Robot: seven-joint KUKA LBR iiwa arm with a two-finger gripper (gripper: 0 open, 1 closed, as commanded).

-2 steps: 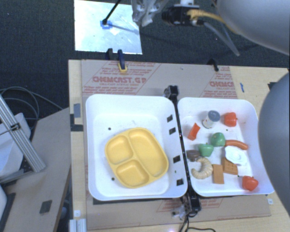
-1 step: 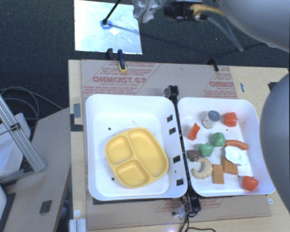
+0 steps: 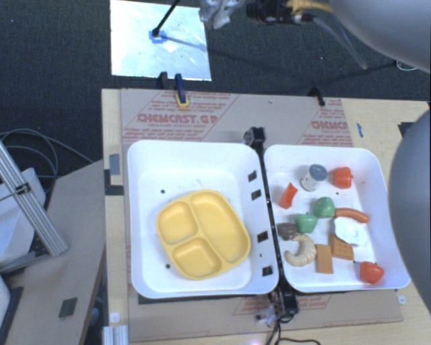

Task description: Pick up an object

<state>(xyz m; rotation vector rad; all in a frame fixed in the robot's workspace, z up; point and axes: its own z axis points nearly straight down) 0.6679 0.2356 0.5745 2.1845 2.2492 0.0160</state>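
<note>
Objects for picking lay in the right bin (image 3: 385,176) of the camera view: about 11 small toy foods, crowded together. Among them were a red piece (image 3: 342,177) near the far rim, a grey-capped cylinder (image 3: 313,176), an orange wedge (image 3: 288,195), 2 green pieces (image 3: 323,207) and (image 3: 306,222), a sausage (image 3: 351,215), a white egg shape (image 3: 351,232), a tan curved piece (image 3: 301,250), 2 flat brown slabs (image 3: 324,259), and a red piece (image 3: 371,271) at the near corner. The left bin (image 3: 145,168) held a yellow 3-compartment tray (image 3: 201,233).

The arm (image 3: 384,27) crossed the top right, well above and apart from both bins. At its end, near the top edge, sat the gripper (image 3: 217,12), blurred; I cannot tell how far apart the fingers stood or whether they held anything.

To do the step well, I judged it best to choose an outlying item, such as either red piece, since each had bare bin floor beside it, and to descend straight over it. The central pieces touched or nearly touched, so fingers there would likely nudge neighbours.

Both bins rested on a brown board with printed lettering on a pale tabletop (image 3: 111,128). Dark carpet (image 3: 54,67) lay beyond, with a shiny sheet (image 3: 135,40) on it.
</note>
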